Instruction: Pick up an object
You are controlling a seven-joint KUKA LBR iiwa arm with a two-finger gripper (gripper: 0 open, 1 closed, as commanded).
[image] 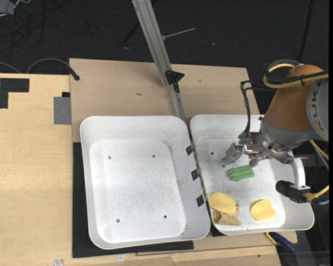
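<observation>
My gripper (241,158) hangs over the middle of the right bin (216,131), reaching in from the right under the orange-banded wrist. Its fingers (230,155) are spread apart with nothing between them. A green object (241,173) lies on the bin floor just below the fingertips, apart from them. Nearer the front edge lie a yellow lumpy object (223,202), a tan piece (227,219) tucked against it, and a yellow rounded object (262,209) to the right.
The left bin (134,180) sits beside the right one, joined by black clips (195,174). A slanted metal rail (155,43) rises behind the bins. A black cable connector (291,190) hangs by the right bin's right rim.
</observation>
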